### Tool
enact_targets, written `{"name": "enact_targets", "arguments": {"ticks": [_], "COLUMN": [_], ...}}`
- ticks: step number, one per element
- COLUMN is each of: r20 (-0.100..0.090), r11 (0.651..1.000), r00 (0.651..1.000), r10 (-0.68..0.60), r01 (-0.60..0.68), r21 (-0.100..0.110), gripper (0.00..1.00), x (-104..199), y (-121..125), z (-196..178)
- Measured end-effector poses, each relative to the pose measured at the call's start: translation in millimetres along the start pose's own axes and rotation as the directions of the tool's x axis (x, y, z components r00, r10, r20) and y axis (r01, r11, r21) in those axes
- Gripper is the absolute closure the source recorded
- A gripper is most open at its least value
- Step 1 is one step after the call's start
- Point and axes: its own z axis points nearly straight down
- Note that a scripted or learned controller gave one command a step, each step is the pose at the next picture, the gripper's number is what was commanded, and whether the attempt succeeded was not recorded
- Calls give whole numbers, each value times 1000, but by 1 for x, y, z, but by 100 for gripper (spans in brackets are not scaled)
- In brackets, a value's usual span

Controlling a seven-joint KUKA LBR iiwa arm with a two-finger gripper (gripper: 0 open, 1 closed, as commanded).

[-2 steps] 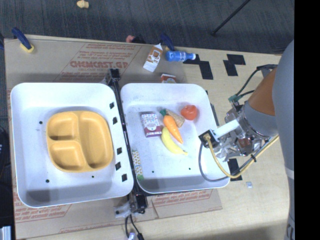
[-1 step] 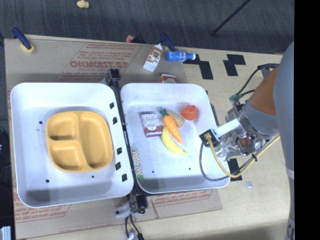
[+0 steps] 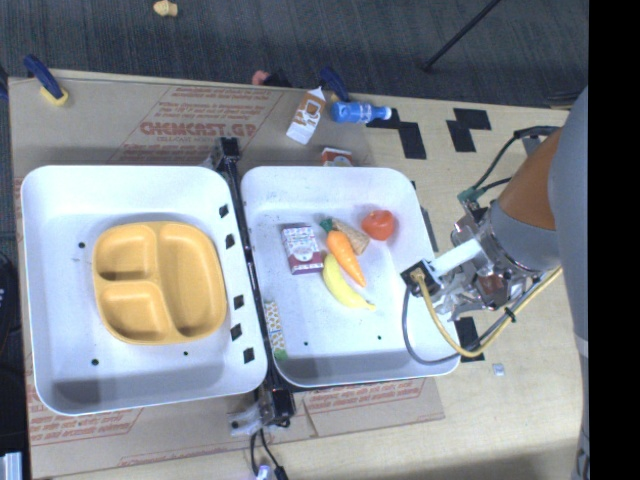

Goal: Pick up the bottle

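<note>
We log a blue bottle (image 3: 360,113) lying on the tabletop (image 3: 520,408) beyond the right bin (image 3: 300,353). That bin holds a carrot (image 3: 346,256), banana (image 3: 344,285), tomato (image 3: 379,224) and small box (image 3: 302,248). The tool (image 3: 452,290) sits at the bin's right rim; we cannot tell its spread.

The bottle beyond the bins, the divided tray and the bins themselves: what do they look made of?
The bottle looks like blue plastic, slightly glossy, though it is too small to be sure. The divided tray looks like moulded yellow plastic with a soft sheen and rounded compartment walls. The left bin and right bin look like smooth white plastic, faintly reflective.
</note>
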Motion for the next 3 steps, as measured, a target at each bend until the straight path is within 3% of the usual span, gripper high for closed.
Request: {"name": "enact_targets", "arguments": {"ticks": [3], "r20": [-1], "r11": [1000], "r00": [1000], "r10": [23], "r01": [-23], "r21": [-3], "gripper": [100], "x": [0], "y": [1], "z": [-3]}}
